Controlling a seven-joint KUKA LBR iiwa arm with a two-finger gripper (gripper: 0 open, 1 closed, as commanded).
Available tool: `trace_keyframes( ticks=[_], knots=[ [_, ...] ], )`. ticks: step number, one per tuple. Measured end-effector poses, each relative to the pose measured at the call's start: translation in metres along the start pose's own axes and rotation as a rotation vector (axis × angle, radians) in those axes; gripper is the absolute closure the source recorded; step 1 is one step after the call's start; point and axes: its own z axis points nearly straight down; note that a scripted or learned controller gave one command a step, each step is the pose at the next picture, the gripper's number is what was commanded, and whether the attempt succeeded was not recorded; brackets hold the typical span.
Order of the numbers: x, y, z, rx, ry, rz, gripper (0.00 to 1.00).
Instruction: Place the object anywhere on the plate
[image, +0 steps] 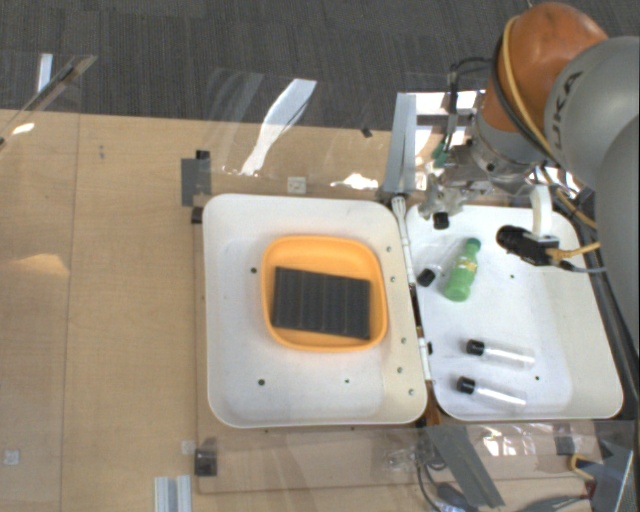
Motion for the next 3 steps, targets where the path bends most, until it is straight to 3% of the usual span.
trace_keyframes(
  ticks=[1, 2, 3],
  knots=[
    [0.054, -0.098, 0.035, 0.000, 0.002, -0.107, 1.00],
    [0.053, -0.098, 0.035, -0.001, 0.002, -0.106, 0.00],
    [0.002, -0.035, 0.036, 0.001, 0.001, -0.202, 0.00]
  ],
)
